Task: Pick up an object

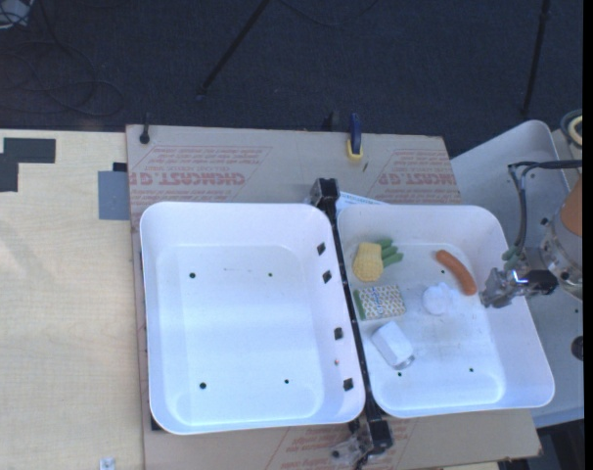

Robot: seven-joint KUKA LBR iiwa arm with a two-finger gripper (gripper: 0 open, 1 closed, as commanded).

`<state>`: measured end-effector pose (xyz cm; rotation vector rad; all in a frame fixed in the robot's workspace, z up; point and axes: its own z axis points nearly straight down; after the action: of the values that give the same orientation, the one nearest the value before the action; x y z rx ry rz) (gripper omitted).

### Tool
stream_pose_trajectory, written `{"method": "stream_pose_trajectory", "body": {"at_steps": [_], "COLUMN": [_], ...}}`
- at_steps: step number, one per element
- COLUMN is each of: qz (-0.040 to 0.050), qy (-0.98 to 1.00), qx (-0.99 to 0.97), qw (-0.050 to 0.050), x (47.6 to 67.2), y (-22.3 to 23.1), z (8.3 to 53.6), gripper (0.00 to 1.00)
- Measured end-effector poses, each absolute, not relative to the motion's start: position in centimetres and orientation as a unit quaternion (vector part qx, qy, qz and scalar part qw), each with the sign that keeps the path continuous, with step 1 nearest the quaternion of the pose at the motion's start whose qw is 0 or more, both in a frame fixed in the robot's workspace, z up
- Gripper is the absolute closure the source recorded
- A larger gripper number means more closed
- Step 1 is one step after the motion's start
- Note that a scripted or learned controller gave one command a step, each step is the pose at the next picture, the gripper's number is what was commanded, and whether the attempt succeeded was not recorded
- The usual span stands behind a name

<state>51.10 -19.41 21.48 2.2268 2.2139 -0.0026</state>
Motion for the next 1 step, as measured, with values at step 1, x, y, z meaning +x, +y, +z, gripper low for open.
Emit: {"method": "stream_pose_trajectory", "body": {"at_steps": [1], "qz": [-0.0018], "qy": [0.708], "qx": [0.706], "qw": [-0.006], "x": [47.26], "y": [-12.69], "z": [15.27], "gripper": [1.0]}}
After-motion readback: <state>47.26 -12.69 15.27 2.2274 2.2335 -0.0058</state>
